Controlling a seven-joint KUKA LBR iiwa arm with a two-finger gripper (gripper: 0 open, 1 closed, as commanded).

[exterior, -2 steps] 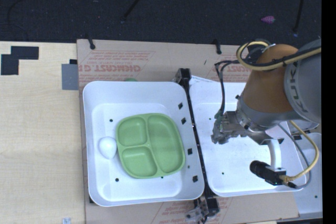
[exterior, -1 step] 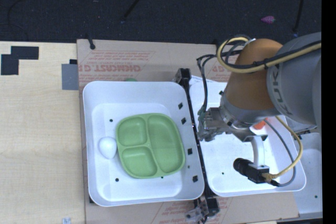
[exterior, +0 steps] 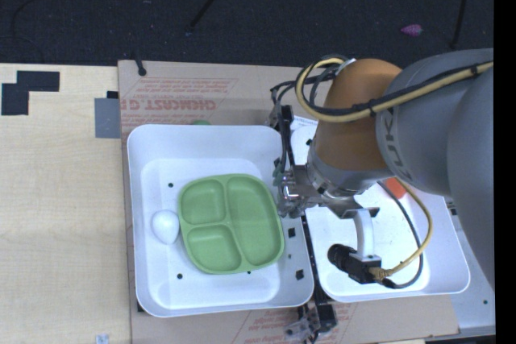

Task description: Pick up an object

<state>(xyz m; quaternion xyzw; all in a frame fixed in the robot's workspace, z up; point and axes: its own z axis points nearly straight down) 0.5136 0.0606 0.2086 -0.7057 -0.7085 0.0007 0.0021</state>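
Beside smooth egg (exterior: 165, 225), compartmented plastic plate (exterior: 230, 221)

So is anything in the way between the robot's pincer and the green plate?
The pincer sits under the grey arm's wrist, over the wall between the two shallow white bins. The green three-part plastic plate lies just left of it, with only that low wall between. The small white egg-shaped object touches the plate's far left edge.

Grey arm (exterior: 419, 125) bent low, orange band (exterior: 355, 93) uppermost
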